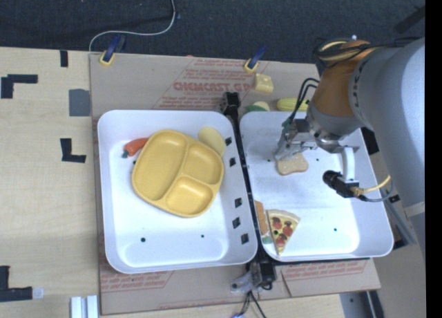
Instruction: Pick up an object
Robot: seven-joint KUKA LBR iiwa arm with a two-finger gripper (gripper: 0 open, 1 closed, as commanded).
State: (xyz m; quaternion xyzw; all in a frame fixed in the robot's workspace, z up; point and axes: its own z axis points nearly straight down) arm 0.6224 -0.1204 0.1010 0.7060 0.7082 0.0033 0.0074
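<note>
Step in hand: I am reaching into the right bin [345, 240] with my gripper [289, 152], lowering onto the tan cookie-shaped piece [293, 164]; I judge this to be the approach just ahead of the grasp, with the lift not yet begun.

Tool state: my fingers are pointing down at the piece's 12 o'clock edge, but I cannot tell whether they are spread or pressed together; I am not claiming a hold.

Where the piece is lying: flat on the bin floor, toward the bin's 11 o'clock corner, well apart from the pizza slice [281, 227] at its 7 o'clock corner.

Next move: I am expecting to need the fingers straddling the piece and closing on its edges; it looks thin and flat, so a shallow pinch could slip off.

Other things: the yellow plate [178, 172] is sitting in the left bin [117, 240], with a carrot [135, 146] peeking out at its 10 o'clock.

Hard to make out: my fingertips are blurring into the piece; my arm is covering the bin's 2 o'clock corner; the small items beyond the bins at 12 o'clock are too small to name.
</note>
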